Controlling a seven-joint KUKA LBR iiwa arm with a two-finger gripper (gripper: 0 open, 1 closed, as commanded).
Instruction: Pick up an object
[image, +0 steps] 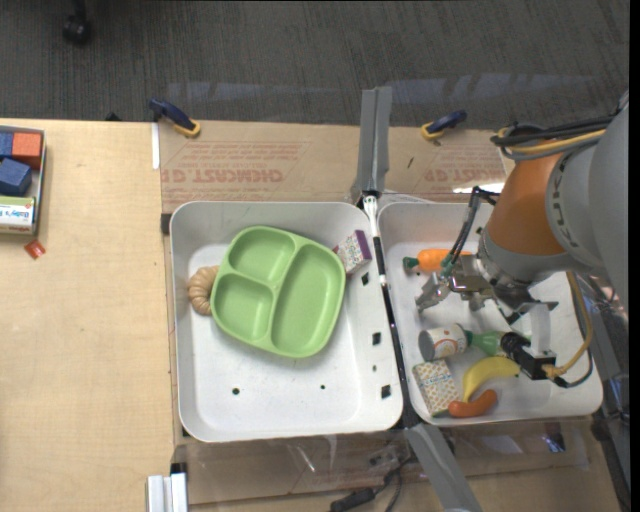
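Gripper (440, 290) hangs low in the right bin (400, 330), toward its far-left part, on the grey arm with the orange band (530, 210). Its metal fingers look spread a little way apart with nothing between them, though at this slant the gap is hard to read.

Candidates for the pick all lie in that bin. An orange carrot-like piece (432, 260) sits near the far-left corner, just beyond the gripper. A small white and grey can (441, 342) lies on its side toward the middle of the left wall, with a green piece (483, 342) just beside it. A yellow banana (490, 374), a patterned pouch (434, 385) and a red-orange sausage-like piece (473, 404) crowd the near edge.

The can seems the nearest thing below the gripper, so I judge it the likely target. It is probably light and stiff, smooth and round, so it may roll or slip; gripping across its body rather than its ends would seem safest. The banana and carrot look like toy food, light and firm, best taken across the middle. The pouch looks soft and flat, harder to pinch.

The left bin (200, 400) carries a green divided plate (280, 290), a tan ring-like toy (203, 290) against the left wall and a small purple packet (353, 250) at the far-right side.
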